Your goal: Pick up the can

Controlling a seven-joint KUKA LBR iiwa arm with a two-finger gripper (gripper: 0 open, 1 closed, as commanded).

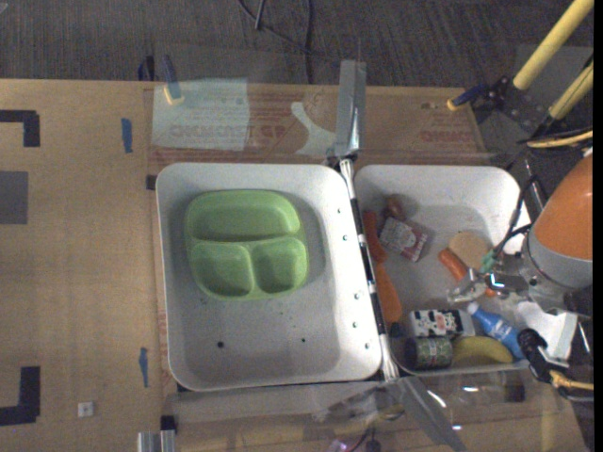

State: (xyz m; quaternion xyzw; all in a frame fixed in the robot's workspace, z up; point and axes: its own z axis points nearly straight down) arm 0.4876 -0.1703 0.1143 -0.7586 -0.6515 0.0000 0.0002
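Note:
The can (pixel 430 352) is dark green and lies on its side at the front edge of the right bin (pixel 443 186), between a black-and-white carton (pixel 441 323) and a banana (pixel 483 349). My gripper (pixel 474 288) hangs over the right side of that bin, above and to the right of the can and apart from it. It sits just past an orange sausage-like piece (pixel 452 264). I see nothing held in it.
The right bin also holds a blue bottle (pixel 497 328), a tan round piece (pixel 468 248), a red packet (pixel 405 240) and a long orange carrot (pixel 386 290) by the divider. A green divided plate (pixel 247 243) lies in the left bin (pixel 174 328).

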